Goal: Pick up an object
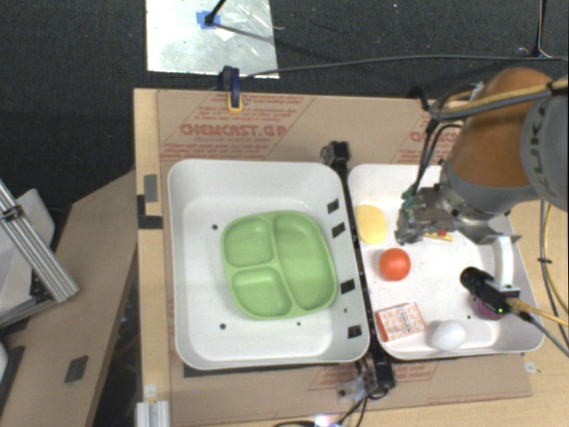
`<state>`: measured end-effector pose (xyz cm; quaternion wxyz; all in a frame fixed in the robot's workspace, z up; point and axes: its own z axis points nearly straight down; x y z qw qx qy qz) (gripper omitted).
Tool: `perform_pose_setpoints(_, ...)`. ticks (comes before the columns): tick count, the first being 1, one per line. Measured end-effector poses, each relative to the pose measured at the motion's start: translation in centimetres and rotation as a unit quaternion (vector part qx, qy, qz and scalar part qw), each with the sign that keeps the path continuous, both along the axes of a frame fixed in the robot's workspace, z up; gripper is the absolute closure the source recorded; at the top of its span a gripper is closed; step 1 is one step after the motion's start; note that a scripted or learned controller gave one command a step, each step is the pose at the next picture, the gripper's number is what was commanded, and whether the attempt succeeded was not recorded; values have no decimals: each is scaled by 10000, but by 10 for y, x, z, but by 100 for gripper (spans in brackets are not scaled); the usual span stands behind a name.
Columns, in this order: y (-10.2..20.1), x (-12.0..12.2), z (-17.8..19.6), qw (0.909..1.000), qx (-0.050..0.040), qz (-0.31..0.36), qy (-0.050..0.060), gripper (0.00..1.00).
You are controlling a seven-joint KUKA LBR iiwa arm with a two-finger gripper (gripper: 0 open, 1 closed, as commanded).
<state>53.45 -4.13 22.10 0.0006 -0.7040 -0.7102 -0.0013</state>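
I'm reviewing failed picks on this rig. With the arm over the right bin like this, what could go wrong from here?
1. The gripper hangs between the yellow object and the red ball, which lie close together; it may nudge one while going for the other.
2. The red ball looks round and could roll off.
3. The yellow object lies by the bin wall, leaving little room on that side.

Glossy green plastic tray (278,265), smooth white bins (258,181)
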Motion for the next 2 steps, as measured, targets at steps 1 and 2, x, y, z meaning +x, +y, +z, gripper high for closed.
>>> perform_pose_setpoints(1,49,-7,10,10000,-1,4,-9,100)
perform_pose_setpoints(2,105,-8,18,10000,1,7,-3,100)
